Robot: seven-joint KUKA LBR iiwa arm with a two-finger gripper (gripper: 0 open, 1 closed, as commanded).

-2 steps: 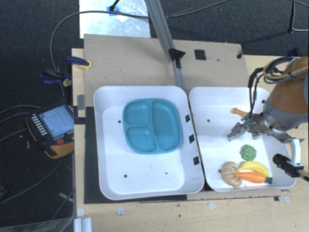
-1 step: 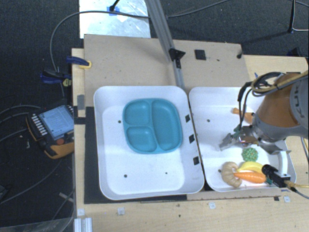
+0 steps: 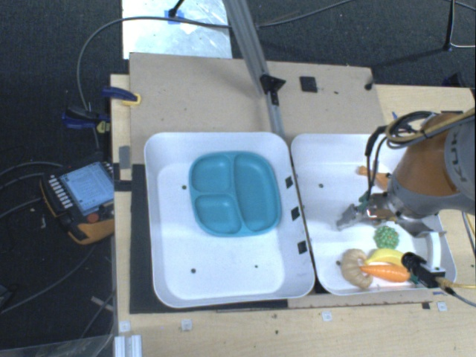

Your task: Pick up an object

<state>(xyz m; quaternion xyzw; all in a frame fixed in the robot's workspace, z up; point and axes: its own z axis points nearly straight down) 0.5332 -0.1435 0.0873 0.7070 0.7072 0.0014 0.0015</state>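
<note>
In the right bin [image 3: 327, 169] a small pile lies at the front right: a green broccoli-like piece [image 3: 386, 237], a yellow banana [image 3: 383, 256], an orange carrot [image 3: 385, 272] and a tan ginger-like lump [image 3: 355, 267]. A small orange bit [image 3: 362, 171] lies near the bin's back, by the arm. My gripper [image 3: 351, 218] hangs low over the bin floor, just left of the green piece and above the pile. I see nothing between its fingers.
The left bin [image 3: 171, 266] holds a blue three-compartment plate [image 3: 235, 193]. The arm's orange band and grey wrist [image 3: 428, 177] cover the right bin's right side. A metal pole [image 3: 253, 43] slants over the bench's back. Clamps and a handheld device [image 3: 80, 192] lie off the bench at left.
</note>
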